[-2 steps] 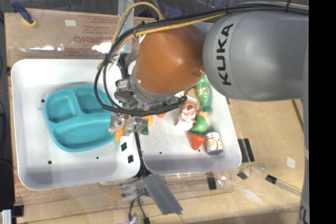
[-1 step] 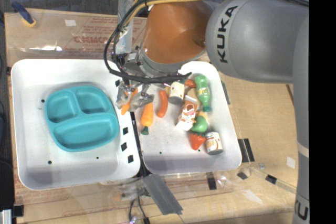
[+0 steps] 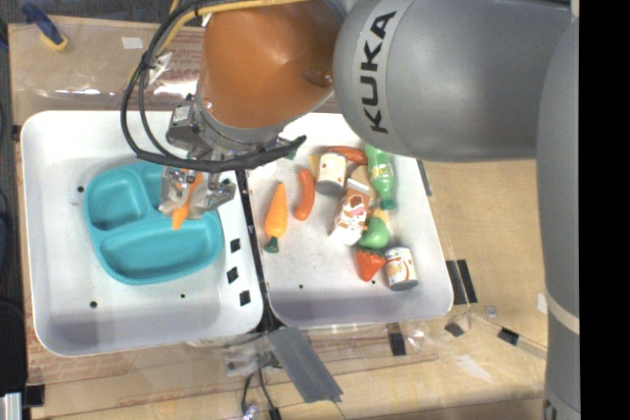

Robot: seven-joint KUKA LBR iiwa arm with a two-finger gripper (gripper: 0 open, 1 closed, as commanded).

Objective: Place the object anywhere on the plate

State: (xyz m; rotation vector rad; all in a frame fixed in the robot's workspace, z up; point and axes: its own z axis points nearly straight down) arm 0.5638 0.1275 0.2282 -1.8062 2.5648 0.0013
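1. Gripper [image 3: 190, 195] is over the right edge of the teal plate [image 3: 148, 226] in the left bin [image 3: 59, 310].
2. Its fingers are closed on a small orange object [image 3: 181, 213], just above the plate's divider.
3. Right bin [image 3: 335, 305] holds a carrot [image 3: 277, 211], bottles and cans.

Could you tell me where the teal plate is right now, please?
The teal plate lies in the left white bin, toward its middle, with the gripper over the plate's upper right part and an orange piece between the fingers.
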